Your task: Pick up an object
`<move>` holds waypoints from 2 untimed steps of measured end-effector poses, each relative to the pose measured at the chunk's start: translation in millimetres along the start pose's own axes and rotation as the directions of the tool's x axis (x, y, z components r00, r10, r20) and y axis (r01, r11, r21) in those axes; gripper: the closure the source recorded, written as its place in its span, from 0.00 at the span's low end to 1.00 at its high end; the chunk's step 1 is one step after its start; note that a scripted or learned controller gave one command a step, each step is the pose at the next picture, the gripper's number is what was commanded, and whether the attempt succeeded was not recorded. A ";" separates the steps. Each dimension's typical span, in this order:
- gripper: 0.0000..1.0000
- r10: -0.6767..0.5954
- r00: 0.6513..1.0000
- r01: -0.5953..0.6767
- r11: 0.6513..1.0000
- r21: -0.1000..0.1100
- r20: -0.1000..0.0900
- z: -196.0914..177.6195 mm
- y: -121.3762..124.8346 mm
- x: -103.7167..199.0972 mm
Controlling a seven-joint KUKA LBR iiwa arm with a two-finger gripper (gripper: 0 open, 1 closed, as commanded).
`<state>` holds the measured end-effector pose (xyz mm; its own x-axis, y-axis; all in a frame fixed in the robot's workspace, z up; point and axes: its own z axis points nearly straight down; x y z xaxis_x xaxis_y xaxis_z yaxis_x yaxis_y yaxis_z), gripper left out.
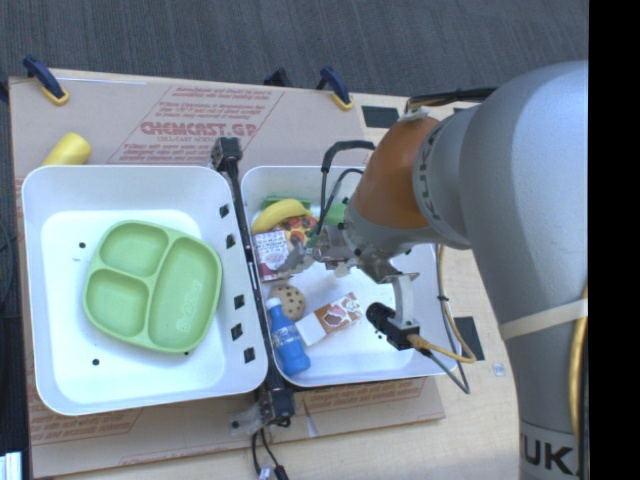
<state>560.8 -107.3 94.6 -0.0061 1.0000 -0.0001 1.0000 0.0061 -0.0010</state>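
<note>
Because the two-finger gripper [322, 251] is sunk among a yellow plastic banana [281, 212], a crinkled red snack packet [277, 249] and a round brown cookie [291, 300] in the right white bin [345, 370] — its grip cannot be told — a glancing, failed pick may be risked.

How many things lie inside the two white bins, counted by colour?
Green: 1, the divided plate in the left bin
Yellow: 1, the banana
Blue: 1, the bottle
Tan: 1, the cookie
Brown and white: 1, the small carton
Red and white: 1, the packet
Total: 6; more may sit hidden under the arm.
</note>
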 end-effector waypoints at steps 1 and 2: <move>0.00 -0.001 1.000 0.001 1.000 -0.002 0.000 1.9 -77.8 -10.6; 1.00 -0.008 1.000 0.008 1.000 0.000 0.000 -7.2 -77.7 -10.3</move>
<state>483.2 -118.0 101.9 -0.0145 0.9999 0.0000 0.9999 0.0145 -0.0015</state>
